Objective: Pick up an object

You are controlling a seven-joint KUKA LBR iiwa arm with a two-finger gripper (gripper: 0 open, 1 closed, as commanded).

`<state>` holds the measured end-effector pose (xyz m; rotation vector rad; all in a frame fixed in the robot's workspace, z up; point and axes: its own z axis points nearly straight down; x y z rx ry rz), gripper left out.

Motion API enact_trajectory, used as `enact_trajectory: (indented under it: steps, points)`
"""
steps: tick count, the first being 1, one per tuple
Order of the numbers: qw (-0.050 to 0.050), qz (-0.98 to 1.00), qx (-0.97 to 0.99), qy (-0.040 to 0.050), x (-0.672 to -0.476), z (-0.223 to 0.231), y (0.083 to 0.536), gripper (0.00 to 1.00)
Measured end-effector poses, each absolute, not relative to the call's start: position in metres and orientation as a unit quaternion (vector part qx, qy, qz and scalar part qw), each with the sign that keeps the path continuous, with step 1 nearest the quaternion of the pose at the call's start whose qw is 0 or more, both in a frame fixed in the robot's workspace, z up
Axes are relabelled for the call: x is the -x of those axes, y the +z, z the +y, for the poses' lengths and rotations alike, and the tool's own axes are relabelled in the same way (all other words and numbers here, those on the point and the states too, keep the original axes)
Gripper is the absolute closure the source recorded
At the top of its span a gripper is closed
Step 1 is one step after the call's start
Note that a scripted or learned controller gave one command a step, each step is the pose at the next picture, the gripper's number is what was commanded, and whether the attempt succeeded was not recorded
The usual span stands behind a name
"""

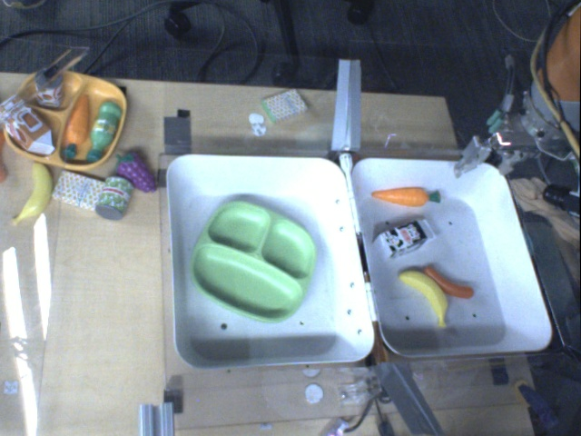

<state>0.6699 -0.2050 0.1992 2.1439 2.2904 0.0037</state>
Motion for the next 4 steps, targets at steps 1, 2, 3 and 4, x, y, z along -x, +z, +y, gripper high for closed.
enact_trajectory:
  steps: [1, 2, 3, 4]
  points:
    - [0.005, 0.732, -0.681, 0.0021, -0.672, -0.204, 0.211, 1.0]
    - [0.005, 0.732, -0.681, 0.002, -0.672, -0.203, 0.211, 0.0]
    - [0.002, 0.723, -0.691, 0.0008, -0.664, -0.203, 0.19, 0.0]
    - [0.004, 0.724, -0.689, 0.002, -0.666, -0.202, 0.201, 1.0]
